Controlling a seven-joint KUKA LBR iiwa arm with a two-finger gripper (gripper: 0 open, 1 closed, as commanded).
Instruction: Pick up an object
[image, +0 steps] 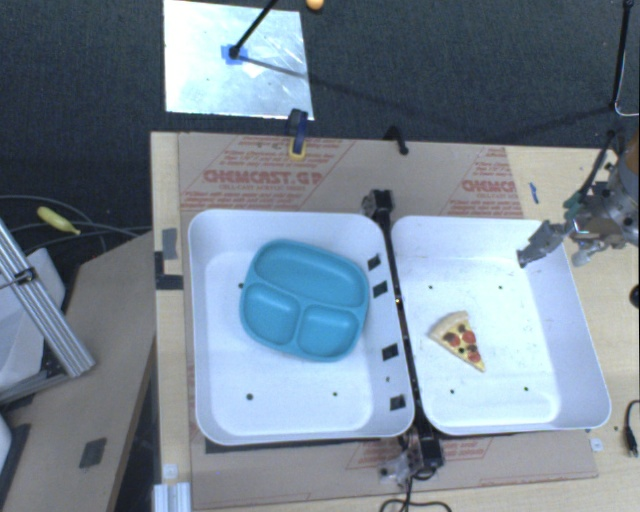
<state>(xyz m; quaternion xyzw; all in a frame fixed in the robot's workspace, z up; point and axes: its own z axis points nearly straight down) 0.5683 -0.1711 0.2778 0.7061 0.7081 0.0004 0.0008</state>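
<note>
Camera view looks down on a bench covered by a brown printed board, and every place below is given relative to the right bin, the shallow white tray on the arm's side. Touching its left wall, along a dark central seam, sits the left bin, the same shape and size. A blue divided plate lies in that left bin, well apart from the right bin's floor, with three compartments facing up. Beyond the far rim of the right bin and off toward the left, a shiny silver sheet rests on the dark floor. The gripper hangs over the right bin's far right corner, reaching in across its right rim (the wrist is cut off at the picture's edge). One grey finger points down and leftward over the bin floor; the fingers look parted with nothing between them, though the slant makes this hard to judge. The pizza slice lies flat on the right bin's floor, near its middle, well apart from the gripper, its tip toward the near rim.
</note>
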